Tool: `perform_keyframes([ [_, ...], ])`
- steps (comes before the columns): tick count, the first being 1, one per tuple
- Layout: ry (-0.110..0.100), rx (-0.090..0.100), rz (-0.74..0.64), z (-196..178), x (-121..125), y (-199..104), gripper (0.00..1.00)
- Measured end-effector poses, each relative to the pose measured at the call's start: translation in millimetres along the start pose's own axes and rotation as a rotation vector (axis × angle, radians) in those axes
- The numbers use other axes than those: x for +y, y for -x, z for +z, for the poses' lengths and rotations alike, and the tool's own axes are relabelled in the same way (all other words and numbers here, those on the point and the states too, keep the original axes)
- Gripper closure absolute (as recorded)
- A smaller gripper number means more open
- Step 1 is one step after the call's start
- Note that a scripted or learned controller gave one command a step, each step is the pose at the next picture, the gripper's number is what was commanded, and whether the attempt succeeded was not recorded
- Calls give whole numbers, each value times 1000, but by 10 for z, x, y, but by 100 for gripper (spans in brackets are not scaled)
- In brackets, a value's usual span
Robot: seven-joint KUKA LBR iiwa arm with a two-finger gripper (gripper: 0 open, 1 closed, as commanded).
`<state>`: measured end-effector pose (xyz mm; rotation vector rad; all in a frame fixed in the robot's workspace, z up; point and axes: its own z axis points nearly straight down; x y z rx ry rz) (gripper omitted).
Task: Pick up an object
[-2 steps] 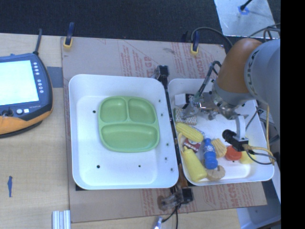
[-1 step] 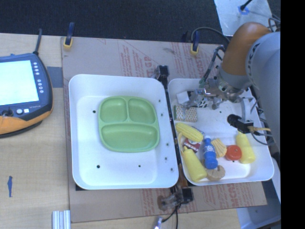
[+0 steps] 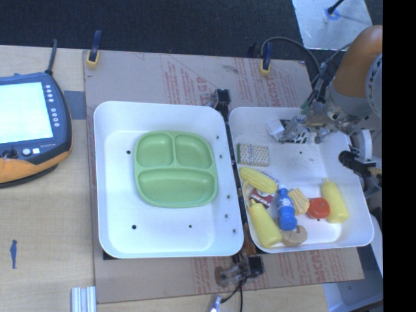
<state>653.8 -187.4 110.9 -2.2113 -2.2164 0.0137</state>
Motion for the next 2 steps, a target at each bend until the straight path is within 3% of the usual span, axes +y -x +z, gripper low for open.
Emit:
perform_keyframes([
  [1, 13, -1, -1, -834, 19, 240, 0],
  [2, 8, -1, -2, -191, -1013, 89, 0],
])
